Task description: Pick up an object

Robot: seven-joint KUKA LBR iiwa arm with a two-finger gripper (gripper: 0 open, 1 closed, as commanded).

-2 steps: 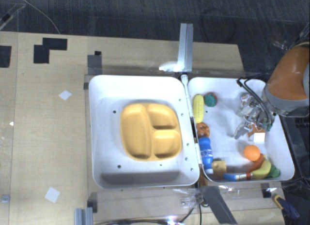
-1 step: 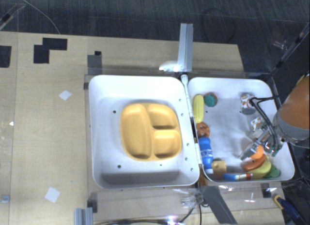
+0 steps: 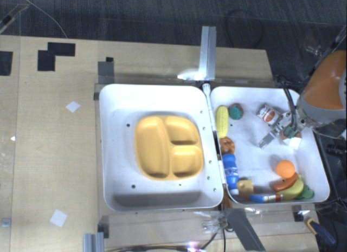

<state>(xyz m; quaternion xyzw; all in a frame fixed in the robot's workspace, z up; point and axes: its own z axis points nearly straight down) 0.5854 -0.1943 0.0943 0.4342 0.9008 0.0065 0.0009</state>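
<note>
Gripper point(image 3: 268, 137) low in right bin point(image 3: 320, 159), just beside small can point(image 3: 266, 114); finger state cannot be told. Nothing visibly lifted. Toys lie in bin; pick apparently not yet done.

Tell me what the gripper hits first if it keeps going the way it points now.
The gripper points down-left into the right bin. Ahead lies bare white floor, so it likely meets that first. The blue bottle is farther along, though depth is unclear.

Yellow divided tray point(image 3: 167, 147) in left bin point(image 3: 116, 110)
</note>
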